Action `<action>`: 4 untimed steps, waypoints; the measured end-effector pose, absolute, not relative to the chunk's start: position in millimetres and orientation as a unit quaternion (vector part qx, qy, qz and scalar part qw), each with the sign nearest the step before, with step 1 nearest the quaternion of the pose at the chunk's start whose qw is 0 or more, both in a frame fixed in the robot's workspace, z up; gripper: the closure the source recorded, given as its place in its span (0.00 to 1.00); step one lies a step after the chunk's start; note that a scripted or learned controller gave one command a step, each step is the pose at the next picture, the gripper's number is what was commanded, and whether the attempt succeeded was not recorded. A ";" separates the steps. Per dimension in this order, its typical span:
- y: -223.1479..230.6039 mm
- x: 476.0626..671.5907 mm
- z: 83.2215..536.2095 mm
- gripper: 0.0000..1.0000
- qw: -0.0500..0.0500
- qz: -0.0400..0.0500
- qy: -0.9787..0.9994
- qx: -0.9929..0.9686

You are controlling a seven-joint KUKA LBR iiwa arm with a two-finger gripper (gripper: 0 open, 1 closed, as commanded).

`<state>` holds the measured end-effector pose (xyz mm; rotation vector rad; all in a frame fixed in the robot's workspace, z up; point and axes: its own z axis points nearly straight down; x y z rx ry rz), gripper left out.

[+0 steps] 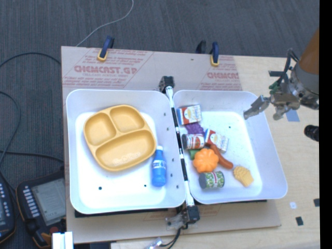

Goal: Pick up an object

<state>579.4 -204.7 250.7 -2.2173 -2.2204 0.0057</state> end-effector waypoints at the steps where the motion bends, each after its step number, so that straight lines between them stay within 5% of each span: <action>1: -218.0 582.7 104.2 0.00 0.007 -0.002 -0.709 -0.705; 2: -171.3 569.2 91.1 0.00 -0.010 -0.003 -0.706 -0.708; 3: -131.1 532.1 91.2 0.00 -0.012 -0.004 -0.705 -0.709; 4: -162.4 488.3 86.4 0.00 -0.006 -0.002 -0.707 -0.707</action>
